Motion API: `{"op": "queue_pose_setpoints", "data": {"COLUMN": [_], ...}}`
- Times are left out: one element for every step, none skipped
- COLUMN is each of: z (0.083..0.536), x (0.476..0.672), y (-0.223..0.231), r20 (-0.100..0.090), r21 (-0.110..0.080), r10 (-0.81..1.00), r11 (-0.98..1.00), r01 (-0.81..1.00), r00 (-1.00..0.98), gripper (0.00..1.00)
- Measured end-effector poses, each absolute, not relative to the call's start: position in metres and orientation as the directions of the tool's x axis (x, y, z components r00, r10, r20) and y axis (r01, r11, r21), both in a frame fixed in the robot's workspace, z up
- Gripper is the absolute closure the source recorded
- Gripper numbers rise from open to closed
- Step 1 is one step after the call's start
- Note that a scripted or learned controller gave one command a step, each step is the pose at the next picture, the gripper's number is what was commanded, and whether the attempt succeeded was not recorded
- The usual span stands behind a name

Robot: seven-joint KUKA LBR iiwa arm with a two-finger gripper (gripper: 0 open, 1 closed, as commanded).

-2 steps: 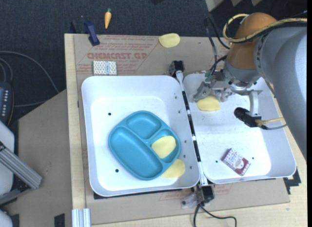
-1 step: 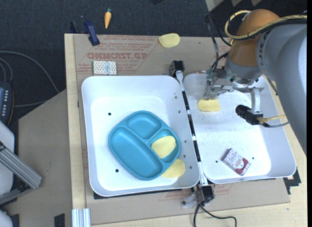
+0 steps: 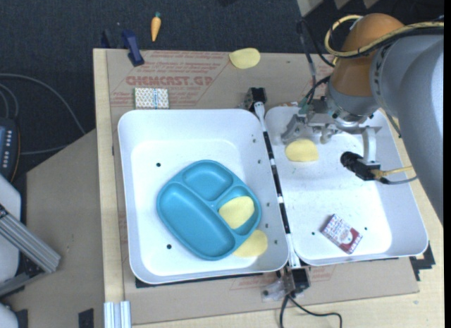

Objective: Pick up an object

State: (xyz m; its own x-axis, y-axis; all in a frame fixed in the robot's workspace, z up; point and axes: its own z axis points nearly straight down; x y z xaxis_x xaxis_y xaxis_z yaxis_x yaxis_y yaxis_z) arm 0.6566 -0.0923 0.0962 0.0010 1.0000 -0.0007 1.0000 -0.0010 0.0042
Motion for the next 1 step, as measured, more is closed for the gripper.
{"op": "queue_pose_setpoints", "data": {"z": [0.0846], "x": [0.6667], "y": [-0.0932], "r20": [0.000], "r21": [0.002], "r10": [1.000], "r11": [0.001], "r01": [1.000], "r00": [-0.001], "gripper": [0.00]}}
